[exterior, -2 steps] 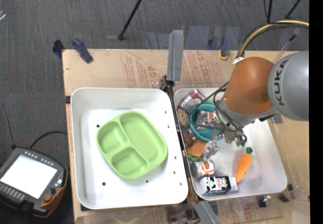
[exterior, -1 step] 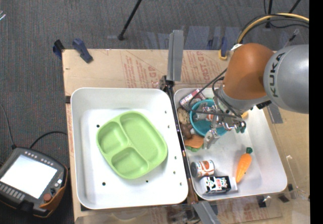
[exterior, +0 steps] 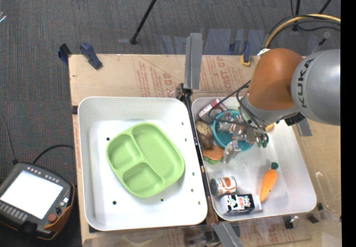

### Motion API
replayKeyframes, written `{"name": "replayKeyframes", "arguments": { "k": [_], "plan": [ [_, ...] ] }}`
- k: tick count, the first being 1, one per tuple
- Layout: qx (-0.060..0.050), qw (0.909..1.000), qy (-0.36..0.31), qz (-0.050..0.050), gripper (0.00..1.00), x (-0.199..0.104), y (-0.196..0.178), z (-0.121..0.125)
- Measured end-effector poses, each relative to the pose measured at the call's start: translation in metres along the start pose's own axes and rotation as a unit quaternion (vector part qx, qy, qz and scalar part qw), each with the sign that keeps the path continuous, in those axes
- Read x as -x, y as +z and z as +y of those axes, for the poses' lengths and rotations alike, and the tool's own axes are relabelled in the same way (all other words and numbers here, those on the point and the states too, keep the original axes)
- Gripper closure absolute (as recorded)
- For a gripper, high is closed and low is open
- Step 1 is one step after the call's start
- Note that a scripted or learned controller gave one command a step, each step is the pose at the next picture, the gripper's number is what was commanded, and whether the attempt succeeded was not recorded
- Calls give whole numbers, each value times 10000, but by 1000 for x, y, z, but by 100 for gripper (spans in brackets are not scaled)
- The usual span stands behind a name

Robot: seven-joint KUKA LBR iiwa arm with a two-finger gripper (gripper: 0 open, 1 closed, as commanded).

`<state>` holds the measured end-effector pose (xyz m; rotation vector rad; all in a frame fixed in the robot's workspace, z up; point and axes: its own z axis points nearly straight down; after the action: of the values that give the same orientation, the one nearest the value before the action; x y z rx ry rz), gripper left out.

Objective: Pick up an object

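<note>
The arm (exterior: 289, 87) leans over the right bin (exterior: 292, 176), likely to pick from its clutter. The green plate (exterior: 146, 158) lies in the bin left of it. The claw (exterior: 236, 143) hangs above the teal bowl (exterior: 225, 132); I cannot tell its spread. The carrot (exterior: 268, 182) lies near the bowl.

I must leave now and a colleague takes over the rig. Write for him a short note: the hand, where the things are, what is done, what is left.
Hand: low over the upper left part of the right bin, at the teal bowl; nothing seen held.
Right bin: carrot, can and black-and-white carton lie toward the near side; a few small items sit beside the bowl.
Left bin: green divided plate.
Done: the arm has reached the pile.
Left: grasp one object and lift it.
</note>
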<state>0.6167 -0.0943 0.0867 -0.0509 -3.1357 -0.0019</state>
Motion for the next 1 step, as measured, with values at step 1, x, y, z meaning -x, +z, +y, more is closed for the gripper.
{"name": "replayKeyframes", "arguments": {
  "k": [1],
  "plan": [
    [4,9985,553,-25,0,-28,0,-5]
  ]
}}
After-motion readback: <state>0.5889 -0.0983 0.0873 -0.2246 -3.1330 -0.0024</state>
